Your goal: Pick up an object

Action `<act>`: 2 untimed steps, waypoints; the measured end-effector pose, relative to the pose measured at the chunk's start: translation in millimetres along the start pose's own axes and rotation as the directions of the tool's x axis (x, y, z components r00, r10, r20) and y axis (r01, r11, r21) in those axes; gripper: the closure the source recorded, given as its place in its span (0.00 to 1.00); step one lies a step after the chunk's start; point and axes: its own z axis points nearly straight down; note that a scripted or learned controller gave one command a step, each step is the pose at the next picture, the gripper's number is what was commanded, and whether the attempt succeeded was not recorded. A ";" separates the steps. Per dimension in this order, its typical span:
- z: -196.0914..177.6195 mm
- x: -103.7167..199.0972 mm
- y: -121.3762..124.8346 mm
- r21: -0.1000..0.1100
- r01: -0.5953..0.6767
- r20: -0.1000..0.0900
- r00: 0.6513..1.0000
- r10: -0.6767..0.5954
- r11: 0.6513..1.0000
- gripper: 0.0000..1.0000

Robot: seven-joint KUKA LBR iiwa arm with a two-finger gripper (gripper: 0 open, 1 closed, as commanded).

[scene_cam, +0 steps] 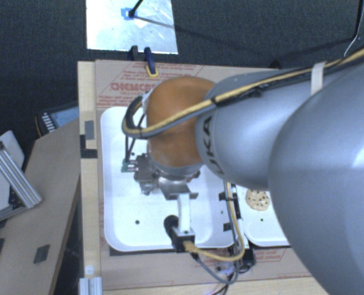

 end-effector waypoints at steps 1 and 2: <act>-39.7 -86.1 -6.8 -0.018 -0.008 -0.005 1.000 0.008 1.000 1.00; -167.9 -119.4 -8.0 -0.032 -0.004 -0.011 1.000 0.003 0.999 1.00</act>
